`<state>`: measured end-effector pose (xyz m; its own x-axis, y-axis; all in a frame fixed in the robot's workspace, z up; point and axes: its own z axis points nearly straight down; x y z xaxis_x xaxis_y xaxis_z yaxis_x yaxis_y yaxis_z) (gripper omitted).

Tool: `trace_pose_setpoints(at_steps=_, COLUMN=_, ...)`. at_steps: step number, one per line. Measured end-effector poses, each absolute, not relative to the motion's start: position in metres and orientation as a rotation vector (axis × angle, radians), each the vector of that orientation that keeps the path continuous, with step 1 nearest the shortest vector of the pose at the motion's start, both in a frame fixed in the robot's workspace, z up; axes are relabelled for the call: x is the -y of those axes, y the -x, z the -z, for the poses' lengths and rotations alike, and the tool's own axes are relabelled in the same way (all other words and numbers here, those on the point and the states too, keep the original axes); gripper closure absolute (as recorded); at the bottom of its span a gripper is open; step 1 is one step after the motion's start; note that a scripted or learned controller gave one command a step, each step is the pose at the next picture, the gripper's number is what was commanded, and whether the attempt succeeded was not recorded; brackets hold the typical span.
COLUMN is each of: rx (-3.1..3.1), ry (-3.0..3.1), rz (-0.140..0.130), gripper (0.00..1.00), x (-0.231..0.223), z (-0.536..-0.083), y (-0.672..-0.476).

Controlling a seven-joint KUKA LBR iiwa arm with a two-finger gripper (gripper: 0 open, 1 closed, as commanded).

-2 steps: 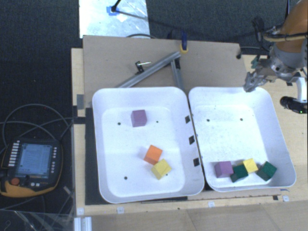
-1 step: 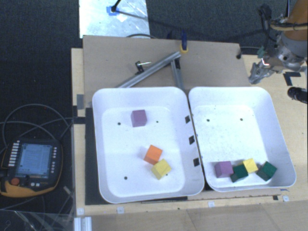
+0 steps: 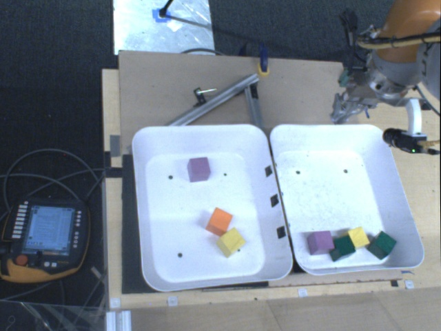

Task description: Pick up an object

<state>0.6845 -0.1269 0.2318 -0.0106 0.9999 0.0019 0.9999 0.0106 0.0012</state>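
Blocks [image 3: 350, 242] well apart from jaws

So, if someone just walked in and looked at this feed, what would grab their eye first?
Probably the coloured blocks against the white bins: an orange block touching a yellow one in the left bin, with a purple block apart, farther back. Next, the cluster along the right bin's near edge, purple, two green and one yellow. Then the arm's orange band at top right, with the gripper above the bench just behind the right bin.

arm [image 3: 413, 19]: orange band | grey metal wrist | black cables | gripper [image 3: 344, 109] grey
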Motion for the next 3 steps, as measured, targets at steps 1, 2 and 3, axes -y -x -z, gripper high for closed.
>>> trace_pose_setpoints(at_steps=1, rx=2.232, ry=2.21, rz=0.004, gripper=1.0, x=0.08, z=-0.236, y=-0.671)
trace_pose_setpoints(at_steps=2, rx=2.232, ry=2.209, rz=0.004, gripper=1.0, x=0.029, z=-0.229, y=-0.673)
trace_pose_setpoints(at_steps=3, rx=2.231, ry=2.209, rz=0.003, gripper=1.0, x=-0.021, z=-0.226, y=-0.657)
